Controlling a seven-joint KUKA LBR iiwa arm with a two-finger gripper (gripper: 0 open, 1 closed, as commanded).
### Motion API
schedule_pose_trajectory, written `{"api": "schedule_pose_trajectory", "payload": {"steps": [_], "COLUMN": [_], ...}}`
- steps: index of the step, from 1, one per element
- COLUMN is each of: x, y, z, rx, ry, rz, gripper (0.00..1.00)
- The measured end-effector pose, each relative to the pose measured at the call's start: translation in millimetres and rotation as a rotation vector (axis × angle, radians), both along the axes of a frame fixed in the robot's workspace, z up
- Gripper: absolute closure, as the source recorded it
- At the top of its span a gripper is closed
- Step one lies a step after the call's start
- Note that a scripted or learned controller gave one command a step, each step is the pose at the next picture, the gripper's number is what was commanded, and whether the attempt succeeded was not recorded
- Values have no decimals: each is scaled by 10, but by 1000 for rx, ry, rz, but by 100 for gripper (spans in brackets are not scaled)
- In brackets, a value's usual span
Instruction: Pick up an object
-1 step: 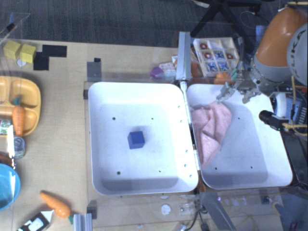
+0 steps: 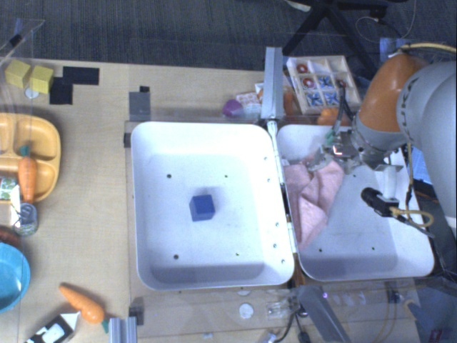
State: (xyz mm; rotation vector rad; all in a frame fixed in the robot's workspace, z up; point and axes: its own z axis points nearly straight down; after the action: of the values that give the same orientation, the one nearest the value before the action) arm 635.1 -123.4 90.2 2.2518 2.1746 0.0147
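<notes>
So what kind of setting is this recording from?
Most likely a robotics lab or office workspace set up for grasping trials. A grey arm reaches over two white bins on a wooden bench, toy carrots and other props lie alongside, and an office chair base stands on carpet behind.

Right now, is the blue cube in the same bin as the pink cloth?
No. The blue cube sits alone in the left bin, while the pink cloth lies in the right bin.
</notes>
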Motion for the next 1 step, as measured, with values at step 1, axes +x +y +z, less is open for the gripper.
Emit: {"api": "schedule_pose_trajectory", "payload": {"steps": [1], "x": [100], "y": [-346], "z": [-1], "rx": [-4], "ry": [2], "rz": [199], "gripper": [0]}}
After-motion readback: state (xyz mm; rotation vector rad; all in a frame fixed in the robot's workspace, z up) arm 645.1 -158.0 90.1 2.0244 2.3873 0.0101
